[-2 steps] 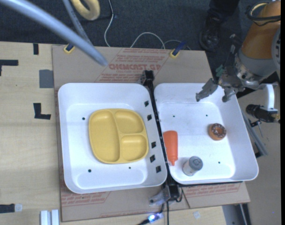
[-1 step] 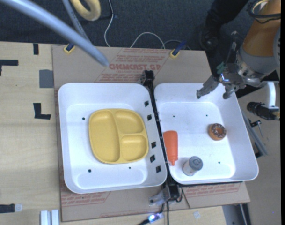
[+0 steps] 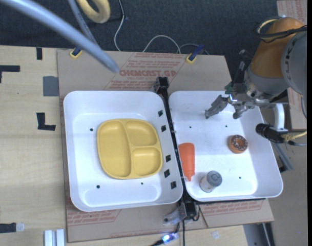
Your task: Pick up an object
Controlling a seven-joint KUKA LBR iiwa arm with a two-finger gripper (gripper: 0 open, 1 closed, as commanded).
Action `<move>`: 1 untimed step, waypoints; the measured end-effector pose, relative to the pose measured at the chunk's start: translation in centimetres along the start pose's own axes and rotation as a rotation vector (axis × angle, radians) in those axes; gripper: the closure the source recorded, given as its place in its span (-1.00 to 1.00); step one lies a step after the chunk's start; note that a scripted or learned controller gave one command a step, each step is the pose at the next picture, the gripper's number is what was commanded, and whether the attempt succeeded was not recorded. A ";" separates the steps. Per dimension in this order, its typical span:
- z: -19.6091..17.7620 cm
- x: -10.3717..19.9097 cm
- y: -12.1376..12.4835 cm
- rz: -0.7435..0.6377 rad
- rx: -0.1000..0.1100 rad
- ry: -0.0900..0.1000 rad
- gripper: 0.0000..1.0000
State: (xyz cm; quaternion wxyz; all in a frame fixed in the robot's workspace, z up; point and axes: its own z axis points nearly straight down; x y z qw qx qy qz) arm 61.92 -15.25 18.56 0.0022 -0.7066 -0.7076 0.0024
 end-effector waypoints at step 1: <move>4.8 -0.2 0.7 0.000 -0.001 -0.001 -1.00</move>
